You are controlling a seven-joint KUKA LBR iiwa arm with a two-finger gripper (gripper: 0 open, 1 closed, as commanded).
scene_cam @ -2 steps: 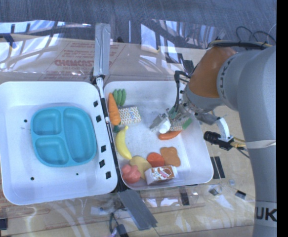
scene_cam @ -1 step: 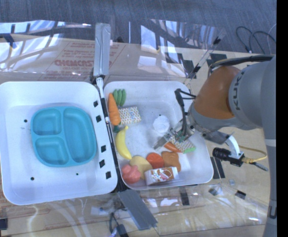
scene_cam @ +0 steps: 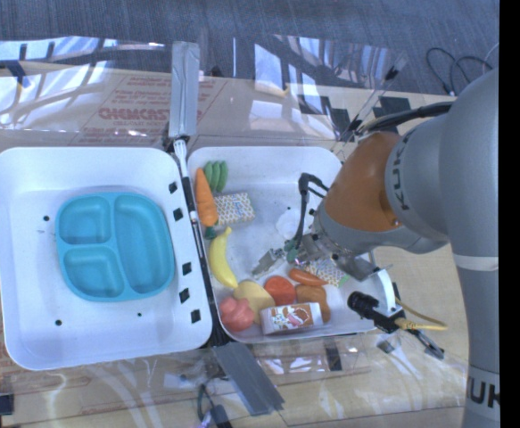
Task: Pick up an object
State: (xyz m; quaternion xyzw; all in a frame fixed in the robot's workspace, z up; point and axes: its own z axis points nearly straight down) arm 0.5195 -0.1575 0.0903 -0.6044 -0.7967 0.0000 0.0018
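Toy food [scene_cam: 268, 301] heaped in right bin [scene_cam: 322, 163] | hand [scene_cam: 297, 250] grip: cannot tell | blue tray [scene_cam: 114, 245] in left bin [scene_cam: 28, 328]

The arm [scene_cam: 460, 185] comes in from the right side and bends down toward the bench. Its grey body is large and stands along the right edge. The orange band [scene_cam: 362, 194] sits above the wrist, and the wrist turns to the left and downward. The gripper [scene_cam: 288, 255] is low, at the end of the wrist, pointing left and down. Black cables run along the wrist.
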